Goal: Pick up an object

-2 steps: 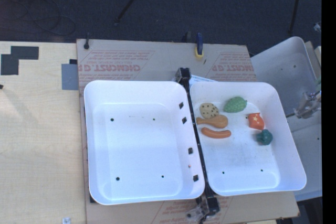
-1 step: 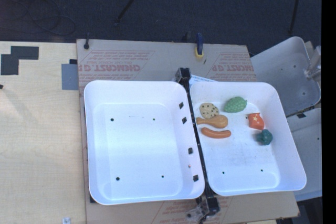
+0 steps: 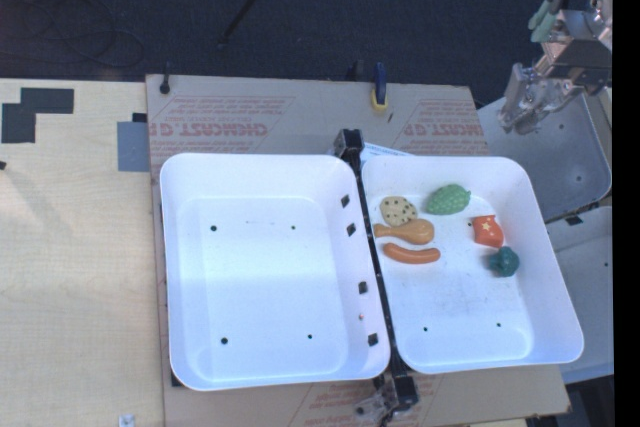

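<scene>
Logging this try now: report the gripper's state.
Gripper: up beyond the far right corner of the right bin, over the bench, not over the toys; nothing visibly held; open or shut cannot be told.

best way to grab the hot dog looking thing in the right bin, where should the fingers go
Grip the orange sausage across its middle, coming straight down from above. It lies flat and long, running left to right, so the fingers should close on its near and far long sides. The drumstick-shaped piece lies close along its far side, leaving little room there, while the near side faces bare floor of the right bin, so a slightly tilted approach from the near side may help.
</scene>
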### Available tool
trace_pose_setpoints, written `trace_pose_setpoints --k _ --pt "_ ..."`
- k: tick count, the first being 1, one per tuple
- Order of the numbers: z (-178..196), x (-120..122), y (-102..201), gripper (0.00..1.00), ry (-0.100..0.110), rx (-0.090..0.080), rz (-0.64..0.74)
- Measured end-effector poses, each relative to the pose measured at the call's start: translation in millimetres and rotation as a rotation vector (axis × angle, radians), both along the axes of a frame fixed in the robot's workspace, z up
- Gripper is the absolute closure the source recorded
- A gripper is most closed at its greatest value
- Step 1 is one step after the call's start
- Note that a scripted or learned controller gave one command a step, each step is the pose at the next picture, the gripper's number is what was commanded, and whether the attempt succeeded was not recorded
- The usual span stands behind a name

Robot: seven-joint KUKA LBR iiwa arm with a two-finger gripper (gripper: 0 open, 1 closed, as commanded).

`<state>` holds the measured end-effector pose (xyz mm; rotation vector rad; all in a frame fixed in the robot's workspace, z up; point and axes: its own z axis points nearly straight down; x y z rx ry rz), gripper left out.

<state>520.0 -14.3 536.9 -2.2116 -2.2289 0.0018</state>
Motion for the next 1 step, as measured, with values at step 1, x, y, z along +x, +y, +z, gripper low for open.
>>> trace_pose_setpoints --k 1 --pt "-0.6 34.8 97.8 1.00 0.001 0.001 0.002"
